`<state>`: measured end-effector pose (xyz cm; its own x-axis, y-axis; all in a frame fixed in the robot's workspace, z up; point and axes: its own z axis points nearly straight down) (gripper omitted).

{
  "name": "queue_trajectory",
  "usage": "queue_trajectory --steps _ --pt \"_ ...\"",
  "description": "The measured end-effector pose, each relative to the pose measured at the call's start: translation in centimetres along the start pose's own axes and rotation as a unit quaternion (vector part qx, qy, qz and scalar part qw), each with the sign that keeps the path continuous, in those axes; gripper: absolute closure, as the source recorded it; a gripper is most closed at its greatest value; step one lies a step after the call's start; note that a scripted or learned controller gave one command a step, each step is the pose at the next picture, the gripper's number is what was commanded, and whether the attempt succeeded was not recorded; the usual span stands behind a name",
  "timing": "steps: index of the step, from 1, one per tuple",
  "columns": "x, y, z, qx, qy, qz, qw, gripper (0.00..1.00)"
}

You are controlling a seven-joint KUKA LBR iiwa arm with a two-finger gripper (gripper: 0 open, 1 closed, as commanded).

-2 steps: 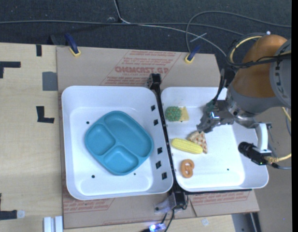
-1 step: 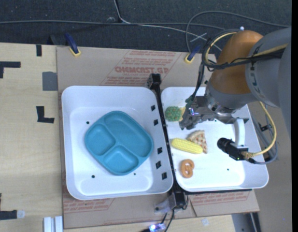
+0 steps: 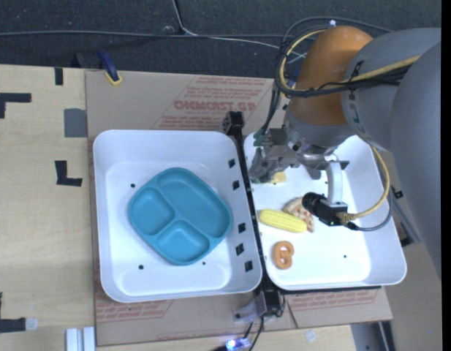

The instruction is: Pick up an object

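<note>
Gripper [image 3: 271, 165] low in the right bin [image 3: 360, 258], up-frame and slightly left of the corn [image 3: 283, 220]; open or closed, cannot tell, its metal parts bunched in shadow. Pale-yellow piece [image 3: 281, 176] just below the gripper, between it and the corn, apart from the corn. Corn flat and slanted, near the bin's left wall. Tan lump [image 3: 300, 208] at the corn's upper right end, seemingly touching. Pretzel [image 3: 283, 255] just down-frame of the corn, apart from it, flat on the bin floor. Orange band [image 3: 331, 72] and grey arm [image 3: 422, 123] up-frame and right of the corn. Blue tray [image 3: 180, 216] well left of the corn, flat in the left bin [image 3: 112, 196], three compartments facing up.
</note>
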<state>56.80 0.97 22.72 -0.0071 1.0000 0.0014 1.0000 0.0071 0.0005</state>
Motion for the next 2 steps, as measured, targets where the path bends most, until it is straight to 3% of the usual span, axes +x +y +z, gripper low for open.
queue_trajectory --steps 2 --pt "7.7 5.0 1.0 0.000 -0.001 0.002 1.0000 1.00"
